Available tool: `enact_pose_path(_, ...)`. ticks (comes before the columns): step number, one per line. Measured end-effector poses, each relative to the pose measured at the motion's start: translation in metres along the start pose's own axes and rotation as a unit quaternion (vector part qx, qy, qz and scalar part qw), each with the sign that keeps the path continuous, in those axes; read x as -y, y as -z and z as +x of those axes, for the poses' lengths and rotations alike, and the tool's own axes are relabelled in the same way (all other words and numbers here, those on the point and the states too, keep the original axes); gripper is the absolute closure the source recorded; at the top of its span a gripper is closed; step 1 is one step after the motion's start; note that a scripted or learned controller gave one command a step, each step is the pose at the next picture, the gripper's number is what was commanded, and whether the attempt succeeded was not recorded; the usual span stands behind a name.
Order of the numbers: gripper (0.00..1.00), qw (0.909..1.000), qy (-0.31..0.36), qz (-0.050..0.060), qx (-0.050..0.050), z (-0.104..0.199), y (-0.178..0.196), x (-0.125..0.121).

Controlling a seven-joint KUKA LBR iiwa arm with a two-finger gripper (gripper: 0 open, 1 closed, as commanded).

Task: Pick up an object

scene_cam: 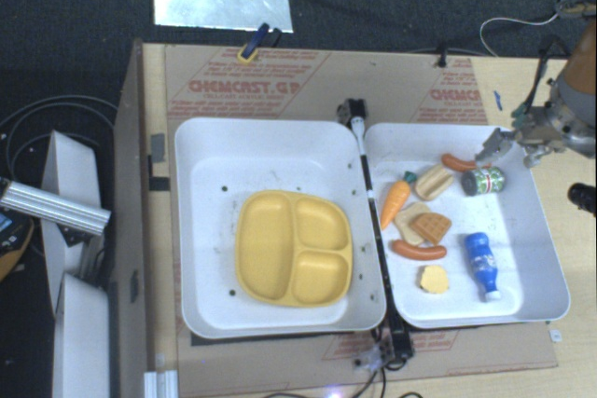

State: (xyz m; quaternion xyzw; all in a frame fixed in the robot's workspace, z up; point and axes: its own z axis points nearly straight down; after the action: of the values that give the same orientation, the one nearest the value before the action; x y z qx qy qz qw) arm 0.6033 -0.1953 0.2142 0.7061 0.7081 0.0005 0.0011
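The right bin (546, 289) holds several toy foods: an orange carrot (395, 198), a hot dog bun (434, 183), a red sausage (459, 163), a green can (485, 181), a waffle (432, 226), a second sausage (418, 249), a yellow round piece (433, 279) and a blue bottle (481, 266). My gripper (513, 149) hangs over the bin's far right corner, just above and right of the green can. Its two fingers stand apart, open, with nothing between them.
The left bin (205, 163) holds a yellow divided tray (294, 247). A black divider clamp (354, 112) sits between the bins at the back. Cardboard lies under both bins, and cables run at the upper right.
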Motion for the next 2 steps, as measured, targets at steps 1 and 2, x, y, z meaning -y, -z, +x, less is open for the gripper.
enact_pose_path(1,0.0,1.0,0.0,0.0,0.0,0.084,-0.13,-0.004)
enact_pose_path(2,0.0,1.0,-0.001,0.001,0.0,0.082,-0.13,0.066)
